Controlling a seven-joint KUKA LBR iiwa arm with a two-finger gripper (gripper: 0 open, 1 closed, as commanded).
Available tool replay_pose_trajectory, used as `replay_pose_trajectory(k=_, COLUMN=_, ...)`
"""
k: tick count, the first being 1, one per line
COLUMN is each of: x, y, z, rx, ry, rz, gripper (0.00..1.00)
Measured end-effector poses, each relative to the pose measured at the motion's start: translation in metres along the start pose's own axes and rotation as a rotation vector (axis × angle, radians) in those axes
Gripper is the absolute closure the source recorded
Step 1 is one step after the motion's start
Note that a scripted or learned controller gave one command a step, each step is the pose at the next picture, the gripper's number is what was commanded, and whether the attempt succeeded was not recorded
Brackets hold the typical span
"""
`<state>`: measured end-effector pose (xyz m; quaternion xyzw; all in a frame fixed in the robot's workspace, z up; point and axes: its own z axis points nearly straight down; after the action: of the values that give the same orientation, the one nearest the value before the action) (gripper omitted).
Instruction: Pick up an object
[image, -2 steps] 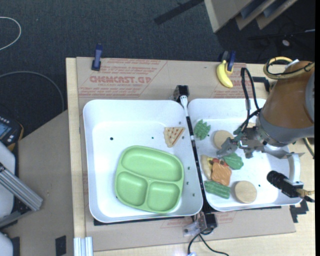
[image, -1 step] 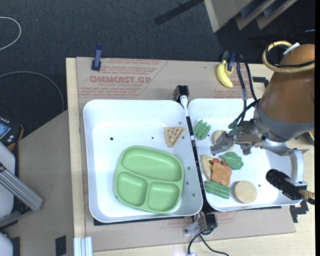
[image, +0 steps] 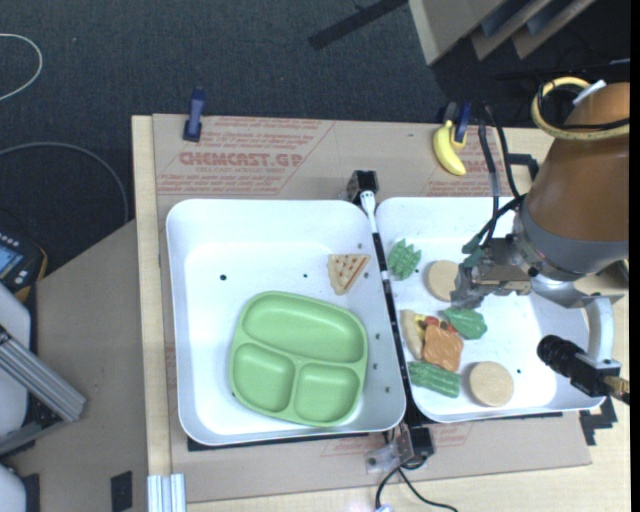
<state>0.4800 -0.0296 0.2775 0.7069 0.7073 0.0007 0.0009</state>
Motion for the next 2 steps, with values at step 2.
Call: replay_pose_trajectory(k=2, x=-0.09, y=-0.004, z=0.163, rx=0.013, ry=0.002, rz=0.004, gripper=1.0)
